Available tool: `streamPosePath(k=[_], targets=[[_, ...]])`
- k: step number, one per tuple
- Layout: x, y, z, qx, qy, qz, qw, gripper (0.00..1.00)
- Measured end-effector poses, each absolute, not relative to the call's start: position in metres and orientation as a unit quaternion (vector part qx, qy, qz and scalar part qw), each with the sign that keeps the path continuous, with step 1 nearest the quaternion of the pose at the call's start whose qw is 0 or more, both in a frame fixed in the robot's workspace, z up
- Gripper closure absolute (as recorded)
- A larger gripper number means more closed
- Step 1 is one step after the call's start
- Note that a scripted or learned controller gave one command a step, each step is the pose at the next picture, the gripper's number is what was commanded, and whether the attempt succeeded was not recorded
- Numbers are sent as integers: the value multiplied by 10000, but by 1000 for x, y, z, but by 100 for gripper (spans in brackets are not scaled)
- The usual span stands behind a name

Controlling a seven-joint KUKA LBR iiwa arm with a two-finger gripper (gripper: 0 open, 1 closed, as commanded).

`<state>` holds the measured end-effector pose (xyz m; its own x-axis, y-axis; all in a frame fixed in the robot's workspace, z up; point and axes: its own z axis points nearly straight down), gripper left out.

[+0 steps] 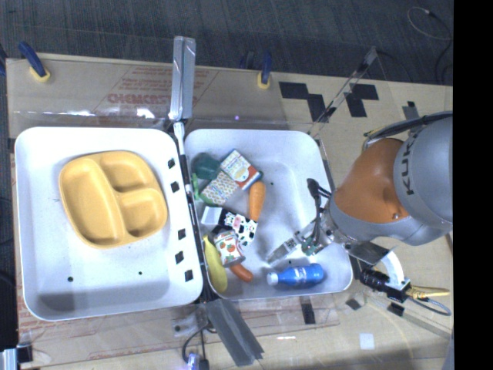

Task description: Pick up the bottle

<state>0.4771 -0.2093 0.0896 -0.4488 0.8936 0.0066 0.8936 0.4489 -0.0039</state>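
Blue bottle (299, 276) lies just below the end effector (296, 243).

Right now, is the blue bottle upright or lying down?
Lying down. The blue plastic bottle with the white cap rests on its side along the right white bin's near edge, cap pointing left.
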Motion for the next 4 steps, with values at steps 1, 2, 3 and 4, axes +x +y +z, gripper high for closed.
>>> streamPosePath(k=[1,2,3,4], targets=[[478,-209,97,-5218,-8530,-1,69,100],[478,-208,103,-5191,-8547,0,104,100],[478,-208,103,-5189,-8548,1,104,0],[477,-175,156,-5087,-8609,2,31,0]])
